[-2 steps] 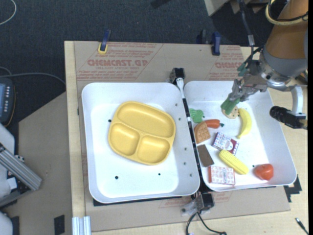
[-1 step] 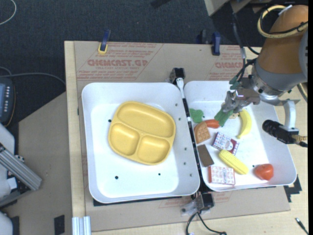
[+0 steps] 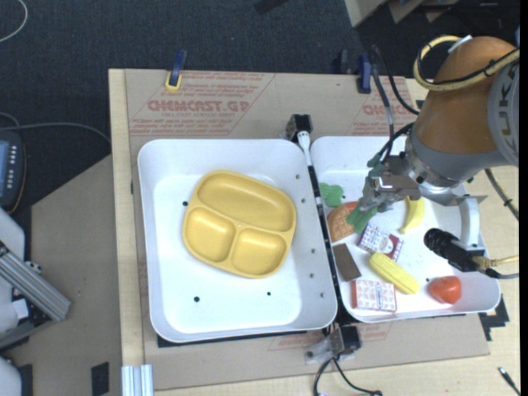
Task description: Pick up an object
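Cardboard-topped tabletop [image 3: 247, 97], two white bins — a yellow divided plate [image 3: 239, 223] in the left bin [image 3: 157, 221], small toys crowding the right bin [image 3: 478, 304]. Gripper [image 3: 373, 200] hangs low over an orange roll [image 3: 341, 219], beside a banana [image 3: 412, 214] and corn cob [image 3: 393, 271]; whether its fingers are parted, I cannot tell. Best move — centre squarely over one item before descending

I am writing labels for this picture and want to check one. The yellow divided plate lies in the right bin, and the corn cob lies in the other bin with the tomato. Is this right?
Not quite. The camera view shows the yellow divided plate in the left bin, not the right one. The corn cob does lie in the other bin, the right bin, with the tomato.
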Available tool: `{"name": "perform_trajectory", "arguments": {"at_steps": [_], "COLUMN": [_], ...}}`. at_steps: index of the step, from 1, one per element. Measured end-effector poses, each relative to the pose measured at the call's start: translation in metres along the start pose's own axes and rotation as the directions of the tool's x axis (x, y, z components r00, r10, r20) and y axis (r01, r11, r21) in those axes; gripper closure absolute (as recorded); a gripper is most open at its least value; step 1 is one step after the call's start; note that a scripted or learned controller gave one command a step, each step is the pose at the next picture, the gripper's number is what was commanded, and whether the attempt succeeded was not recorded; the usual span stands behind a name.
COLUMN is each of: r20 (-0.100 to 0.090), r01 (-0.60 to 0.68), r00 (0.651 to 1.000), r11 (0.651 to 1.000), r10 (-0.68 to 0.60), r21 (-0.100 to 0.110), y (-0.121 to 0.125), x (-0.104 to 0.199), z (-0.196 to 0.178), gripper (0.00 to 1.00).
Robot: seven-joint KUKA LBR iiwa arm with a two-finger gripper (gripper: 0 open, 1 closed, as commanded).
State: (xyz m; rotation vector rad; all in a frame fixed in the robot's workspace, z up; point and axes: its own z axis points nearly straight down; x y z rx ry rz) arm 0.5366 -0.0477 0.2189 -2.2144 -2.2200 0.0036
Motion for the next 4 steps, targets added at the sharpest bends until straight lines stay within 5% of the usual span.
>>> {"name": "perform_trajectory", "arguments": {"at_steps": [1, 4], "r20": [0.0, 0.002], "r01": [0.001, -0.003], "r00": [1.0, 1.0], "r11": [1.0, 1.0], "r10": [-0.001, 0.003], "r21": [0.0, -0.001], "y": [-0.041, -0.046], "x": [0.037, 0.032], "z": [0.005, 0.002], "gripper": [1.0, 1.0]}}
